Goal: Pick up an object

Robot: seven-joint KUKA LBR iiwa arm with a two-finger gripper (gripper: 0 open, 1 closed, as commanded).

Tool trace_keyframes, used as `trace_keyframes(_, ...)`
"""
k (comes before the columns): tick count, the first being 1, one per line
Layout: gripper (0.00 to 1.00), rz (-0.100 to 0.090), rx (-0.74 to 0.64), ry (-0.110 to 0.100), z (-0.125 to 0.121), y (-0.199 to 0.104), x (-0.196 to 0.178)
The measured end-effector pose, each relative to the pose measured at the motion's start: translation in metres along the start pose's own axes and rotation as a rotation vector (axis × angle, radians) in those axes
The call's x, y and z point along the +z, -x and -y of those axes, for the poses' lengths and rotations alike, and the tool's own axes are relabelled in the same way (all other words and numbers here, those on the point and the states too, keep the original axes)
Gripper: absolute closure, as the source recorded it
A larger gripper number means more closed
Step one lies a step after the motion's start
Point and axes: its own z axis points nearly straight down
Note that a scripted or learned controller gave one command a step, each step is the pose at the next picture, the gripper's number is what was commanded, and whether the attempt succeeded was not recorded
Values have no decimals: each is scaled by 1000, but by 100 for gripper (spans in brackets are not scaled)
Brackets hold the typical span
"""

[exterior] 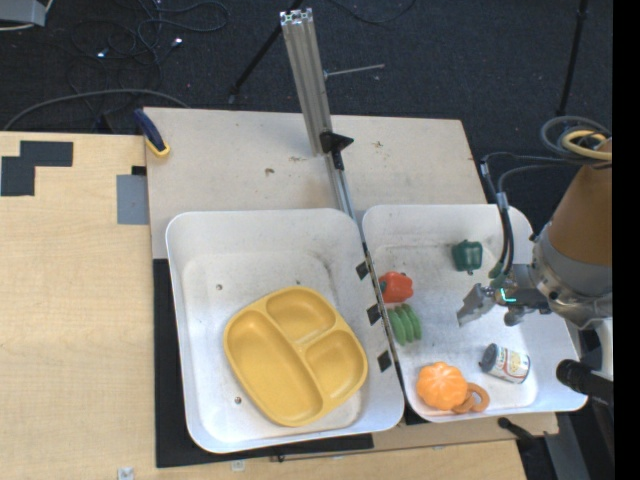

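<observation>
- The grey two-finger gripper (478, 306) hangs over the right shallow white plastic bin (440, 218), seemingly to choose a target.
- Its finger spread cannot be told; a small dark-capped jar (505, 362) lies just beside it.

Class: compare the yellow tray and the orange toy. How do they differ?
The yellow tray lies in the left bin; the orange toy lies in the right bin. The tray is far larger. The tray is flat with three compartments; the toy is rounded. Both rest untouched.
</observation>
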Motion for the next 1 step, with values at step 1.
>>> trace_keyframes(1,0,0,0,0,0,0,0)
